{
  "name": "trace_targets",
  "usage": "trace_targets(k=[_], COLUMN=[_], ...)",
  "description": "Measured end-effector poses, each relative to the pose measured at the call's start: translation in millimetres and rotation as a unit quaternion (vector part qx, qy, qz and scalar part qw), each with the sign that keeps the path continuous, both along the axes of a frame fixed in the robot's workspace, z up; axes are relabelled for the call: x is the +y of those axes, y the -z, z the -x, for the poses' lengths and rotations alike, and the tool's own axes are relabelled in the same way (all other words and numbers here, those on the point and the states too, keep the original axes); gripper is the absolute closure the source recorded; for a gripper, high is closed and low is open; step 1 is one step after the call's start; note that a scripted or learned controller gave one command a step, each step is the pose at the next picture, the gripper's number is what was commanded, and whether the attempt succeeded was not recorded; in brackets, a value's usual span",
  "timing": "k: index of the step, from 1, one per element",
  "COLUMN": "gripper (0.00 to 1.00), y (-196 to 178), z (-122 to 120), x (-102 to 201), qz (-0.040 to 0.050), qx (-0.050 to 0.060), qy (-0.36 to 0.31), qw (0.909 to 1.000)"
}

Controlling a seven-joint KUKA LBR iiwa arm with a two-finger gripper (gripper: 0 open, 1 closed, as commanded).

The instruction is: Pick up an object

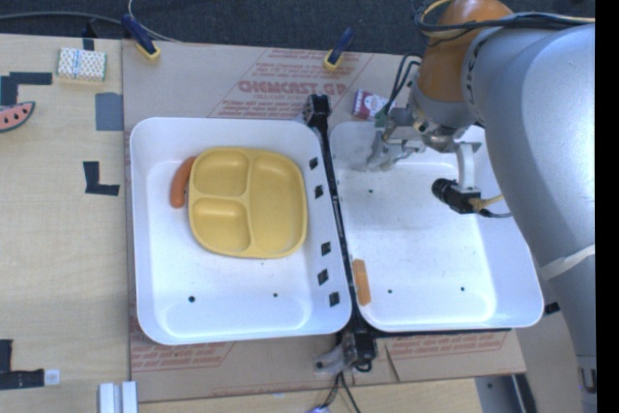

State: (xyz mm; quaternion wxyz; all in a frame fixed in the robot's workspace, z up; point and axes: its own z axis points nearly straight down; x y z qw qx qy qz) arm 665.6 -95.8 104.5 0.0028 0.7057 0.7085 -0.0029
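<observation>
A yellow divided plate (247,201) lies in the left bin (164,305). An orange sausage-shaped piece (179,184) rests against the plate's left edge. A small orange piece (361,280) lies at the left wall of the right bin (455,305), near the front. My gripper (383,153) hangs low over the right bin's far left corner, above bare bin floor. Nothing shows in its grasp.
The grey arm fills the right side and covers the right bin's far right part. A black fitting with cable (456,194) sticks out over that bin. A small red-and-white packet (366,103) lies on the cardboard behind the bins. Blue-yellow clamps (140,36) sit at the back.
</observation>
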Motion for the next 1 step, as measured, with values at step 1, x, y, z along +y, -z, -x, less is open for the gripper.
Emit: trace_targets(k=[1], gripper=[0.00], y=[0.2], z=[0.1], x=[0.2], qz=[-0.0001], qx=[0.000], qy=[0.000], qw=[1.0000])
